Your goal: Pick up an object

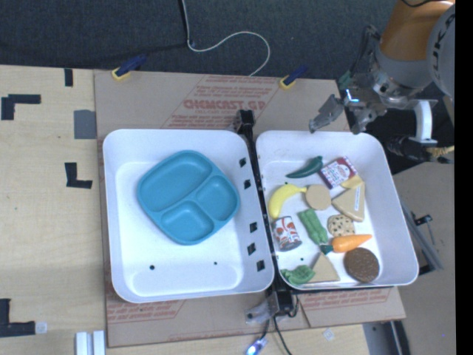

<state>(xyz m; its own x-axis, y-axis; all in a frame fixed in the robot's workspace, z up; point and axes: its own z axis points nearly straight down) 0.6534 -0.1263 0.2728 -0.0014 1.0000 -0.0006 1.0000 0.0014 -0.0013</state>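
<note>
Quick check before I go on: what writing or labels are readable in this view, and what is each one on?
Red printed lettering on the cardboard sheet under the bins: upside down and blurred, not readable.
Label on the small red and white can in the right bin: too small to read.
Label on the dark red packet in the right bin: too small to read.
Nothing else carries writing I can make out.
</note>
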